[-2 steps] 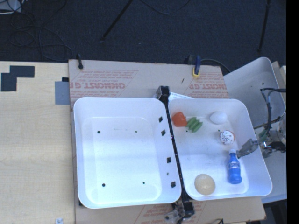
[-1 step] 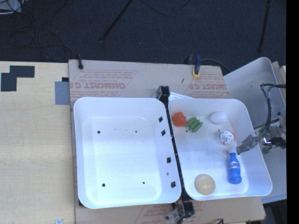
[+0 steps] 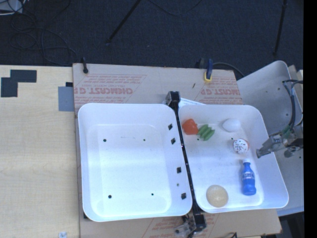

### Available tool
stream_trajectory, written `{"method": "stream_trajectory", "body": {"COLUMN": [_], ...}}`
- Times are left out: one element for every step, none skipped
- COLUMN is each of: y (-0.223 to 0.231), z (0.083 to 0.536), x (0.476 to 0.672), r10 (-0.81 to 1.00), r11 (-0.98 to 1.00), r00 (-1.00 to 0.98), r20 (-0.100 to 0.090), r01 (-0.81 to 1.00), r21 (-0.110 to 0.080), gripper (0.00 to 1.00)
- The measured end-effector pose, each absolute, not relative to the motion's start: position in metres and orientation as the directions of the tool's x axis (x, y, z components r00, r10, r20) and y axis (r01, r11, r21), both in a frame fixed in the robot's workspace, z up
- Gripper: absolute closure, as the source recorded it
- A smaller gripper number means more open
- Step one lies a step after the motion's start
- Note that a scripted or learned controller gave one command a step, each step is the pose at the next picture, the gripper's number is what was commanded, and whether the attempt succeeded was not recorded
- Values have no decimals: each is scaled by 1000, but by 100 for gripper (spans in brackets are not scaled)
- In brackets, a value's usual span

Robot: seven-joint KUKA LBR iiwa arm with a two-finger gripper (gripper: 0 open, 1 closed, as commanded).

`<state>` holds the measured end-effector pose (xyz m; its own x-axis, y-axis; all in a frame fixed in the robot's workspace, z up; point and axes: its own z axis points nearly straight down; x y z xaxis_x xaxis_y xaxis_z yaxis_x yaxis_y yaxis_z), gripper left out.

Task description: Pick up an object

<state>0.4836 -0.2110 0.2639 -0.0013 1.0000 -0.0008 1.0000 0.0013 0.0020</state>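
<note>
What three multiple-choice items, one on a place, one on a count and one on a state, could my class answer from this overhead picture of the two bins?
1. Where does the blue bottle lie?
A. in the left bin
B. in the right bin
C. on the cardboard

2. How many objects lie in the right bin?
A. three
B. four
C. six

3. How does the blue bottle lie?
A. on its side
B. upside down on its cap
C. propped against the orange object

Answers: 1 B, it lies near that bin's right wall. 2 C, there are the orange object, green object, white lump, speckled ball, bottle and tan ball. 3 A, its full length shows flat on the floor.
</note>
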Motion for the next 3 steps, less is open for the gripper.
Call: {"method": "stream_trajectory", "body": {"y": [-184,-215,-211], "z": [341,410,210], "x": [481,476,515], "r10": [1000,1000,1000], "r11": [4,-2,1], "r00": [-4,2,-1], "r20": [-1,-4,6], "r01": [1000,1000,1000], "r21": [6,6,-16], "gripper": [0,0,0]}}
